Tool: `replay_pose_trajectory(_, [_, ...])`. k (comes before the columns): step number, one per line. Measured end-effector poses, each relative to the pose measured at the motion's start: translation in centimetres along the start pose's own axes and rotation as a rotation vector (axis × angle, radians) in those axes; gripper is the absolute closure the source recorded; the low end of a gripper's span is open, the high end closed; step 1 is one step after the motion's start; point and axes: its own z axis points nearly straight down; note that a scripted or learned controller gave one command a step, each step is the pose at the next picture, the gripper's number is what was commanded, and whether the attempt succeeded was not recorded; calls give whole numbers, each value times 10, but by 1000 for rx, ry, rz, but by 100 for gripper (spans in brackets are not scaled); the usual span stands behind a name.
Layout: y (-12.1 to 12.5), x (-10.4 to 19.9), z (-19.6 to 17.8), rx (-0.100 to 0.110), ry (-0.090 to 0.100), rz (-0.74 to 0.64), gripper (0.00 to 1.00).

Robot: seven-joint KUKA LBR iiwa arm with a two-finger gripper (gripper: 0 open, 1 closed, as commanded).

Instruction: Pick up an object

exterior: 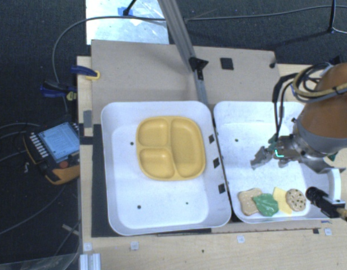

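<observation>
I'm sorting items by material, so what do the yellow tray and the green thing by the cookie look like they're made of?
Tray: likely hard plastic, smooth with a soft sheen, moulded into three compartments. Green thing: looks like soft plastic or rubber toy lettuce, matte and crinkled, though too small to be sure.

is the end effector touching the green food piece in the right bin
Apart. The camera view shows bare white bin floor between the end effector and the green food piece, which lies among the other food at the bin's near edge.

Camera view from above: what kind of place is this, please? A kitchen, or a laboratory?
Most likely a robotics lab bench, not a kitchen: a robot arm reaches over two white bins, the food in them looks like toys, and loose cables and clamps lie around on dark carpet.
</observation>
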Motion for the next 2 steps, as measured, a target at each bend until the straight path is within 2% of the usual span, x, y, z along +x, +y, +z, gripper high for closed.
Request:
replay_pose_trajectory(1, [0, 0, 0, -1, 0, 0, 0])
replay_pose_trajectory(2, [-9, -3, 48, 3, 1, 3, 0])
